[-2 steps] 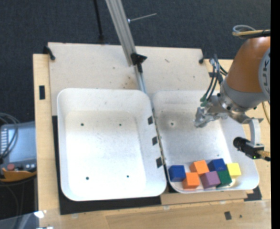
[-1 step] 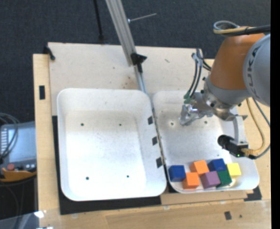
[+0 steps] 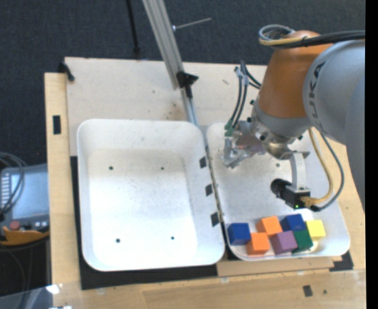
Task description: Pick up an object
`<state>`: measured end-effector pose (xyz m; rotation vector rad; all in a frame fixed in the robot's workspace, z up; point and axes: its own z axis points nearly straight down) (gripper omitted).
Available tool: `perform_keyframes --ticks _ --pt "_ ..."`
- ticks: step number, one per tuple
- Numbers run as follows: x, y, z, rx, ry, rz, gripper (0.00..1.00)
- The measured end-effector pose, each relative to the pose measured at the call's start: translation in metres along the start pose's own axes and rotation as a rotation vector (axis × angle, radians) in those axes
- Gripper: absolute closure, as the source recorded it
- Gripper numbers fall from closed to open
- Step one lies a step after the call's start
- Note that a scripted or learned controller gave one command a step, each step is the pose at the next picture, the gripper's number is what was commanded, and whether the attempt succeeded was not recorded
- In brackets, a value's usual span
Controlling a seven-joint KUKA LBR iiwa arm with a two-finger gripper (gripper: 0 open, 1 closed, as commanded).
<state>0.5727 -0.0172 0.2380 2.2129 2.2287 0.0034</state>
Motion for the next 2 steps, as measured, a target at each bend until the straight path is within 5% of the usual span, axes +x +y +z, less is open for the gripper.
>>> perform_keyframes --ticks 2 --pt "0.098 0.002 -0.003 -0.002 -0.001 0.001 1.00"
